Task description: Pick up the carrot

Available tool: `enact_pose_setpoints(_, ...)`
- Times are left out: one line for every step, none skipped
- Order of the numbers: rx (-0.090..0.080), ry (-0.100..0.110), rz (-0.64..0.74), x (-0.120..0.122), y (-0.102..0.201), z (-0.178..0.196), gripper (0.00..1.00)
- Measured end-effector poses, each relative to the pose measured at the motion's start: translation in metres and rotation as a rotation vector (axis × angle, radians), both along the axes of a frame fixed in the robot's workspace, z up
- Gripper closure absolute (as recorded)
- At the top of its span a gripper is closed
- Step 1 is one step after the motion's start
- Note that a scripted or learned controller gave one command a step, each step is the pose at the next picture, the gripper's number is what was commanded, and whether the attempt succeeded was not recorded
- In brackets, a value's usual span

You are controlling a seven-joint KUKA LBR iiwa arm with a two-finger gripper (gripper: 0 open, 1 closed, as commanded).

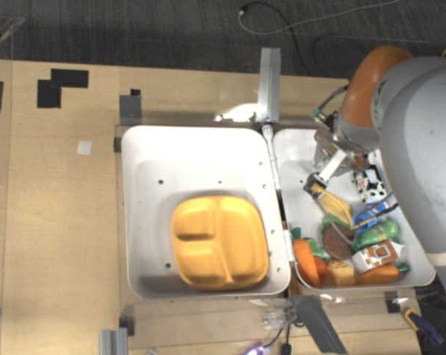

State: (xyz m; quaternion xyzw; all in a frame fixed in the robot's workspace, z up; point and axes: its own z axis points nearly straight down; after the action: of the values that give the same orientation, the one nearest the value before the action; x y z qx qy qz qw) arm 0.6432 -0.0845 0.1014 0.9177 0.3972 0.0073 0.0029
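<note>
In left bin (pixel 145 168), one yellow tray (pixel 219 239).

Legible text: none | right bin (pixel 293 161), near end: print on blue pack (pixel 374 213) and brown-and-white carton (pixel 376 256) too small to read

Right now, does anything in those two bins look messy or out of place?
Nothing looks spilled or broken. The right bin is cluttered, though: toy foods are heaped together at its near end, overlapping, with the carrot pressed against the wall beside the left bin. The yellow divided plate lies flat in the left bin.
</note>
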Motion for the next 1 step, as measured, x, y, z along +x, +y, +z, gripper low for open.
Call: enact_pose_setpoints(0.002, 0.014, -0.139, -0.0450, -0.0143, 0.0423, 1.00)
